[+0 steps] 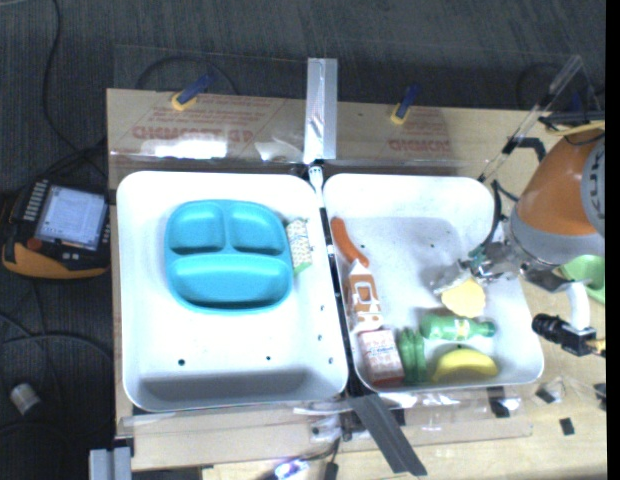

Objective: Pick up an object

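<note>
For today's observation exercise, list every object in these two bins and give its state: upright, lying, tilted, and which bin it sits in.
Blue plastic divided tray: lying flat, hollow side up, left bin.
Small speckled pale block: left bin, against the tray's right edge.
Orange-and-white tube: lying, right bin.
Green bottle with yellow label: lying on its side, right bin.
Yellow banana: lying, right bin.
Gripper: low in the right bin, above a pale yellow piece.

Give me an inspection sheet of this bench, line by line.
Surface: bench bearing two white bins.
Job's things: right bin holds a yellow piece, green bottle, banana, orange bottle.
Clutter: left bin holds a blue tray.
Grippers: gripper low in the right bin beside the yellow piece; jaws unclear.
Cables: black cable on the floor at left.
Surroundings: dark carpet; handheld device at left.
</note>
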{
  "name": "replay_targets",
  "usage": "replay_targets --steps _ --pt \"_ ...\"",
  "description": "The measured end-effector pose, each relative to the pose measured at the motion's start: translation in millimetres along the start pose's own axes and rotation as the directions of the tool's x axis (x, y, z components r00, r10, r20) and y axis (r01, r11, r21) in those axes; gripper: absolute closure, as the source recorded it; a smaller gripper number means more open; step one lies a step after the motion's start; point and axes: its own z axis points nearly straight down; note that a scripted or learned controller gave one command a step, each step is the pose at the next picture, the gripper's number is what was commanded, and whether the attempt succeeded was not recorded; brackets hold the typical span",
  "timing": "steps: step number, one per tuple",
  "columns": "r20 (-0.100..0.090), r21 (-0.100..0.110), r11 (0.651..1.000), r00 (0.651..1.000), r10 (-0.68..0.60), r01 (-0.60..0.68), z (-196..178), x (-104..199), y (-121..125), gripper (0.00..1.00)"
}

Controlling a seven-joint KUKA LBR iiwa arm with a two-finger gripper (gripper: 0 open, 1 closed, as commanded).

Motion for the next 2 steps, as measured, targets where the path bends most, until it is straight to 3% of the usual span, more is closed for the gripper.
replay_targets --steps 1,2 --pt "0.005 -0.001 0.996 0.996 0.088 -0.088 -101.3 17.6 20.1 1.00" --pt "0.004 -0.001 0.990 0.990 0.144 -0.144 -120.9 58.9 29.8 1.00"
